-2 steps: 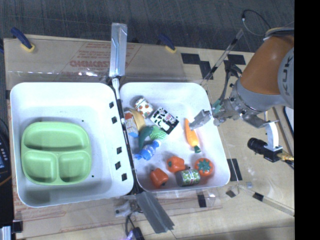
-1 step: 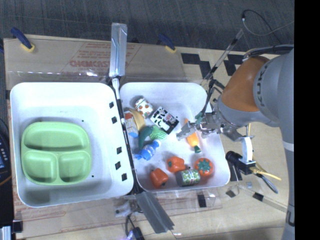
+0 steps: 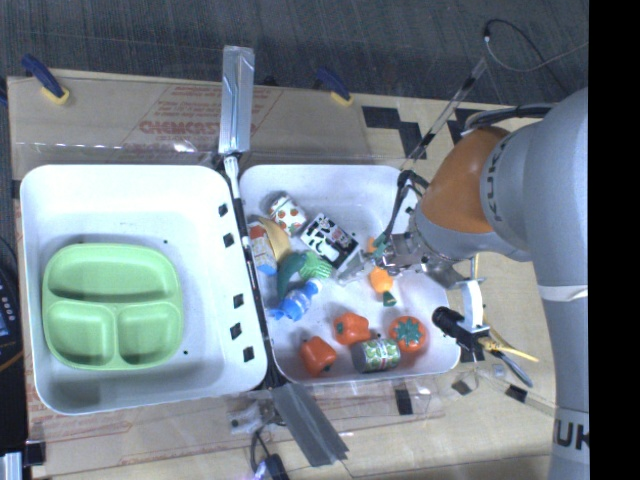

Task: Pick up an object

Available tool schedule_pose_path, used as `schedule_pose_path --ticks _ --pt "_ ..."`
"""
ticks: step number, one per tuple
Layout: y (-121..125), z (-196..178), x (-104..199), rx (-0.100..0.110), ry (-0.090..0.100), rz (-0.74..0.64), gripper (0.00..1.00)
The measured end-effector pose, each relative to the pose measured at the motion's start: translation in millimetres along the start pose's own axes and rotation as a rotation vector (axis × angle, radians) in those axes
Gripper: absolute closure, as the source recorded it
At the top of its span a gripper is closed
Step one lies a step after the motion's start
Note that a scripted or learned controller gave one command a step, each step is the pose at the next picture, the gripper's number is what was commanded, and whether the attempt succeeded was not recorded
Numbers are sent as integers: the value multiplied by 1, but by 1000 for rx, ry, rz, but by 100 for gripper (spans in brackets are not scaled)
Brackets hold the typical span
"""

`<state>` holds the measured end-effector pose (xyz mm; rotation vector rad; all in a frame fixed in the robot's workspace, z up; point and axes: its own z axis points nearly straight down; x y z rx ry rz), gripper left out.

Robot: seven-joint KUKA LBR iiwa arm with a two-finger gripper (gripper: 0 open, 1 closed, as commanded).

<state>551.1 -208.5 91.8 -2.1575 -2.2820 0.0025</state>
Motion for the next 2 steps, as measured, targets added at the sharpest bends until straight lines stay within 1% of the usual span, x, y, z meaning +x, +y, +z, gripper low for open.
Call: schedule_pose_path --ticks 1,2 --pt "0 -10 0 2 -1 -3 100" --pt "43 -127 35 -1 0 168 100"
